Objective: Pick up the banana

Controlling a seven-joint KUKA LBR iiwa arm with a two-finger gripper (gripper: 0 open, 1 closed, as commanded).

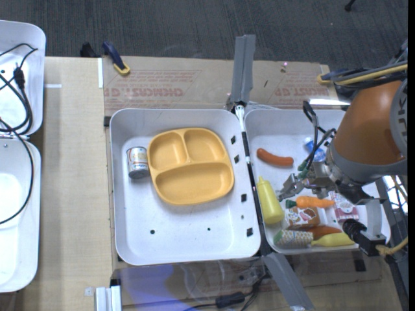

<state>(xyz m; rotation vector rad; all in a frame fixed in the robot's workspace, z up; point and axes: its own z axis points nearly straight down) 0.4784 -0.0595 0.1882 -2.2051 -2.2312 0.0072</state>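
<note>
Altogether, two white bins sit side by side on the tabletop [71, 173]: the left bin [130, 238] holds one yellow divided plate [191, 166] and one small can [137, 162], while the right bin [272, 131] carries a crowded little pile (one sausage [275, 157], one yellow bottle [269, 199], one carrot [311, 202], a piece of corn [293, 238] and the single banana [332, 240]). The banana lies along the lower edge of the right bin, at the lower right of the frame, just right of the corn. One grey arm with its orange band [366, 125] enters from the right, and its end effector [305, 183] hangs above the carrot, up and left of the banana and apart from it; whether its fingers stand open or closed I cannot tell. Beyond the bins lie a sheet of brown cardboard [181, 83] and dark carpet [194, 11] along the top.
</note>
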